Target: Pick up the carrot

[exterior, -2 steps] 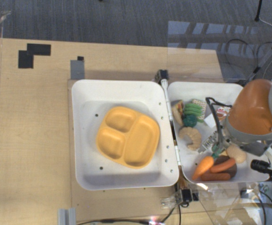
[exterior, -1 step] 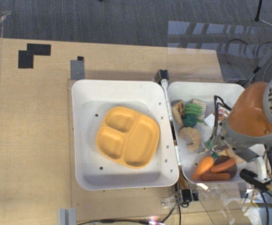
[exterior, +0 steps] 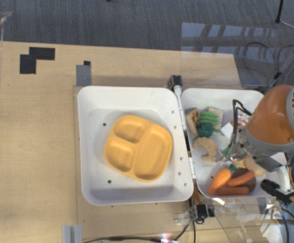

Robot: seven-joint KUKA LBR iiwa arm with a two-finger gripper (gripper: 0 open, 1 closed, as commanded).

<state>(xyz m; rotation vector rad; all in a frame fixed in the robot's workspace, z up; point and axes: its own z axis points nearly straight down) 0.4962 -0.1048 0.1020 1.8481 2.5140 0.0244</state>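
Observation:
The carrot point(exterior: 218, 180) is a short orange cone lying in the front of the right bin point(exterior: 203, 186), its tip towards the bin's front left corner. A second, thinner orange piece point(exterior: 242, 178) lies just right of it. My gripper point(exterior: 232, 154) hangs below the grey wrist and orange band, over the middle of the right bin. It is just behind and slightly right of the carrot, and the arm hides much of it. Nothing shows held in it.
Crowding the right bin are a dark red sausage point(exterior: 233, 190), a beige curved pastry point(exterior: 207, 147), green and teal toys point(exterior: 207, 123) and a bread slice point(exterior: 191, 119). A yellow divided plate point(exterior: 138, 148) lies in the left bin point(exterior: 94, 186).

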